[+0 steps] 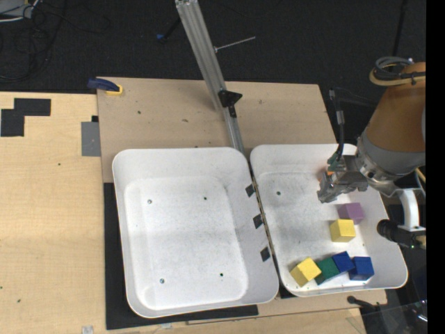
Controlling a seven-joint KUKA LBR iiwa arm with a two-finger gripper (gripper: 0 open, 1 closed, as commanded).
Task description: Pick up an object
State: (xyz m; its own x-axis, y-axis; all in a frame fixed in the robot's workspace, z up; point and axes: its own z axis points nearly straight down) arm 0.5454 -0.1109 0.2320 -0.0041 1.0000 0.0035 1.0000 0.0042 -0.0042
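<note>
Here the tool [334, 192] hangs over the right bin [292, 165], just beside a purple block [353, 211]; its grip state I cannot tell. Nearer lie a yellow cube [342, 229] and other blocks.

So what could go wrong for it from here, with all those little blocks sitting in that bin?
The gripper hangs just beside the purple block, not over it, so a straight drop could miss or nudge it. The green block, the two blue blocks and a yellow block sit packed together near the right bin's rim, so fingers may jam.
</note>
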